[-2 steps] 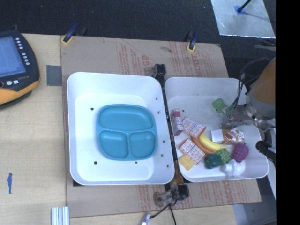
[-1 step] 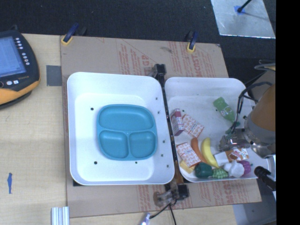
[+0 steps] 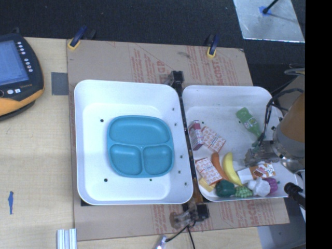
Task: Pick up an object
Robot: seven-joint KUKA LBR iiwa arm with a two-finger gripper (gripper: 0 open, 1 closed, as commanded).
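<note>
Camera view: two white bins side by side on the desk [image 3: 41, 154]. Left bin [image 3: 88, 139] has 1 blue divided plate [image 3: 140, 144] w/ 3 compartments, lying flat near the middle. Right bin [image 3: 223, 95] holds the loose items, mostly bunched toward its near edge: 1 yellow banana [image 3: 231, 168], 1 orange carrot-like piece [image 3: 216, 161] just beside it, 1 green bottle [image 3: 248, 120] lying tilted toward the far right corner, well apart from the rest. 3 red-and-white snack packets: one by the divider [image 3: 195, 135], one next to it [image 3: 212, 138], one lower [image 3: 206, 167]. Also 1 dark green round item [image 3: 225, 188] touching a lighter green bumpy one [image 3: 243, 192], plus a white/pink item [image 3: 262, 186] by the near right corner.

Tool [image 3: 258, 154] sits low at the right side of the right bin, between bottle and white/pink item, arm [image 3: 293, 126] behind it. Cannot tell its state; too dark and blurred.
</note>
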